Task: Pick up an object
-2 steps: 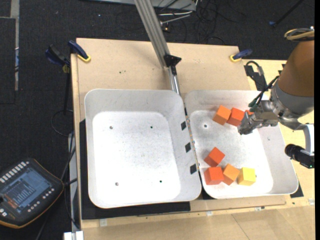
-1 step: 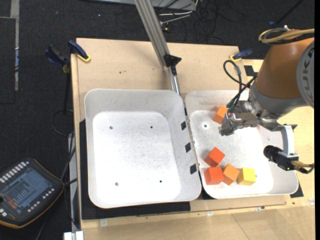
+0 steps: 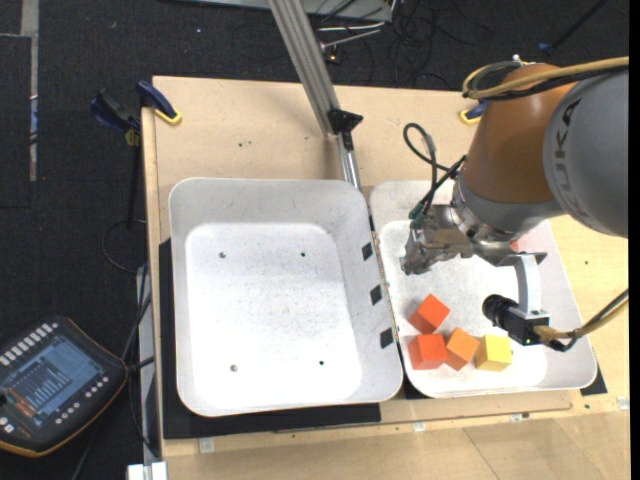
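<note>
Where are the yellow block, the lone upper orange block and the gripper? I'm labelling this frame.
yellow block [image 3: 495, 351]: camera view, on its top face.
upper orange block [image 3: 432, 313]: camera view, on its top face.
gripper [image 3: 417, 260]: camera view, at its lower tip, above the right bin.

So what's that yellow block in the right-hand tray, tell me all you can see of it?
The yellow block is a small cube, plain and matte, perhaps wood or foam. It sits flat on the floor of the right bin, near its front edge, at the right end of a short row beside a light orange block, which it seems to touch. A black cylindrical part on the arm's wrist hangs just above it. The gripper is further back in the bin, away from it.
</note>
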